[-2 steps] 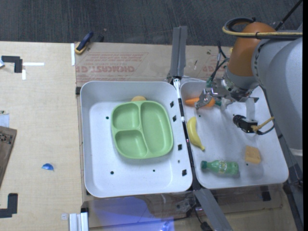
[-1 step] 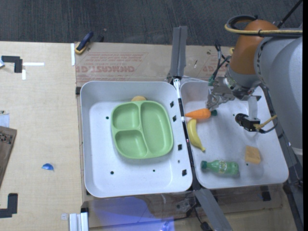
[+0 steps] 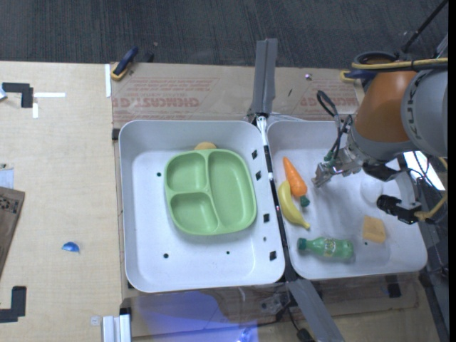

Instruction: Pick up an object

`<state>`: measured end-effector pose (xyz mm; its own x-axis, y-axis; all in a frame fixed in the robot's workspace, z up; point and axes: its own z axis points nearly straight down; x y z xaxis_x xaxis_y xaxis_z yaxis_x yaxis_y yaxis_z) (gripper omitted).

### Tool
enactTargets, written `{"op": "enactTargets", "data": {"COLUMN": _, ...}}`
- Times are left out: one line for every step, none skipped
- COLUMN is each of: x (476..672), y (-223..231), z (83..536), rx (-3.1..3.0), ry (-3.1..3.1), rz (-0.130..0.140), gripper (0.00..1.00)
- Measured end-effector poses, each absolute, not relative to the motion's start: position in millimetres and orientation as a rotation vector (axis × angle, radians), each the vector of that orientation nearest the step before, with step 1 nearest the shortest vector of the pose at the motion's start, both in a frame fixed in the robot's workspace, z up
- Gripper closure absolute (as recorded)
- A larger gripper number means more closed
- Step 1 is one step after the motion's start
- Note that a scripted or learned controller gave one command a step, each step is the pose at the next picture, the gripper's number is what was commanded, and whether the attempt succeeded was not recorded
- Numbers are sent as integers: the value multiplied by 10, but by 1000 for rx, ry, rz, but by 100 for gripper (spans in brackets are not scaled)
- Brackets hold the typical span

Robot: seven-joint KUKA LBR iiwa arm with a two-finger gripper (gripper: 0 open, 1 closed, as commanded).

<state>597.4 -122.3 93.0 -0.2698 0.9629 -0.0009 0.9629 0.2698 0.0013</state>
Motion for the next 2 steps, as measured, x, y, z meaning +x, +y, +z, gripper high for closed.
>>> {"op": "enactTargets", "data": {"x": 5963, "y": -1046, "z": 921, "rx": 1558, "ry": 2727, "rz": 0, "gripper": 100}}
{"op": "enactTargets", "data": {"x": 5512, "y": -1086, "z": 911, "rx": 1867, "ry": 2529, "rz": -1, "gripper": 100}}
